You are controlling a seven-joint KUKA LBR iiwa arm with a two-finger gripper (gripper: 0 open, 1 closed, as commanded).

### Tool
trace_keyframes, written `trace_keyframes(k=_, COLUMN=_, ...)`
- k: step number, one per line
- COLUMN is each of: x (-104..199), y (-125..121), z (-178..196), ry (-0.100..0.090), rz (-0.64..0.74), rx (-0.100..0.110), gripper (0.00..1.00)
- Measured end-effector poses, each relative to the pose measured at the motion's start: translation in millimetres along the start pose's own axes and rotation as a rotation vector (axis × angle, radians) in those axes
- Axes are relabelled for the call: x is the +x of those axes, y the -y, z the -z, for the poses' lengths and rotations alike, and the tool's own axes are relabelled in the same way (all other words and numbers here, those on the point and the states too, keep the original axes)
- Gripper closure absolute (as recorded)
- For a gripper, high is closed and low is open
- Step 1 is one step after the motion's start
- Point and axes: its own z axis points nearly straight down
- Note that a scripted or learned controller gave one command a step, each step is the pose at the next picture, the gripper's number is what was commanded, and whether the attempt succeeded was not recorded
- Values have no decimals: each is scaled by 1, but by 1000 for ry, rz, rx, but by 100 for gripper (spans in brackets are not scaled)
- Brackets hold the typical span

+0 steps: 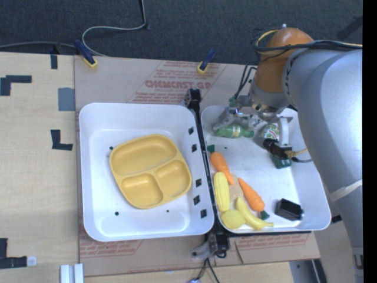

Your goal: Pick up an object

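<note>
The big smooth light-grey arm casing (333, 108) had a rounded, tube-like shape with a matte finish. Above the wrist sat a glossy orange dome-shaped band (277, 61), with thin dark cables looping over and beside it. Lower down was a cluster of silvery metal gripper hardware (250, 118), pretty cluttered. A pale seam line ran across the grey shell lower down.

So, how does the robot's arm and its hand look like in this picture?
The arm is thick, rounded and light grey, with an orange band above the wrist. Thin dark cables run along it. The hand is a small metallic grey assembly with dark parts.
</note>
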Motion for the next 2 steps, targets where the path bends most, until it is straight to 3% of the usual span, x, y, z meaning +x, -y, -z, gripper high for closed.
trace_keyframes(k=2, x=3, y=0, z=0, ry=2, rz=-1, rx=-1, gripper=0)
